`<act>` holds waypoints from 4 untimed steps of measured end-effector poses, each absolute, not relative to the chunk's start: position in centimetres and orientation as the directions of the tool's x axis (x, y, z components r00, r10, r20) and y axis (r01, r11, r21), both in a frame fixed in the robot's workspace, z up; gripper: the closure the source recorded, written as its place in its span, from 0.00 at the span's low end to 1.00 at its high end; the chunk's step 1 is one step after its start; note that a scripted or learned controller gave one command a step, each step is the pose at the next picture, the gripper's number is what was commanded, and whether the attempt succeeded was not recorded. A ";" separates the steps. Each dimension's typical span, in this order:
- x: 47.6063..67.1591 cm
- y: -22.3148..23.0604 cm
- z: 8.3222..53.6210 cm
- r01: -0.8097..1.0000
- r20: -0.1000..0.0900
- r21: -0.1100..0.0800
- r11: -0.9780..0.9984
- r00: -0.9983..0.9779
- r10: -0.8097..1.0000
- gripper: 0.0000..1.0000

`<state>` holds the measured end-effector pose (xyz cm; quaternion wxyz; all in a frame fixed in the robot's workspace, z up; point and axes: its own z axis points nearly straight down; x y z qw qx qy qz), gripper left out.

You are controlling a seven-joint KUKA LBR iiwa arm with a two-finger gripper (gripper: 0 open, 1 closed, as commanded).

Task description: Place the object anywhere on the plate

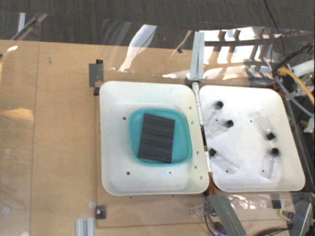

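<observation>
Five clear vials with black caps point(229, 124) lie scattered in the right bin point(290, 183) on the wooden table point(54, 132). In the left bin point(113, 181), the dark ribbed block point(157, 138) rests flat on the teal plate point(184, 146), nothing covering it. The end effector's state cannot be told
</observation>
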<state>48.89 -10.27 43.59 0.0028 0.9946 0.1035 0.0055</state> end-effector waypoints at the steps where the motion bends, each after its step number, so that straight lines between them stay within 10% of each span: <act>1: 48.9 -8.0 43.6 0.205 0.011 0.005 -0.979 0.979 0.205 0.00; 4: 48.8 -10.2 42.3 0.205 0.004 0.003 -0.979 0.979 0.205 0.00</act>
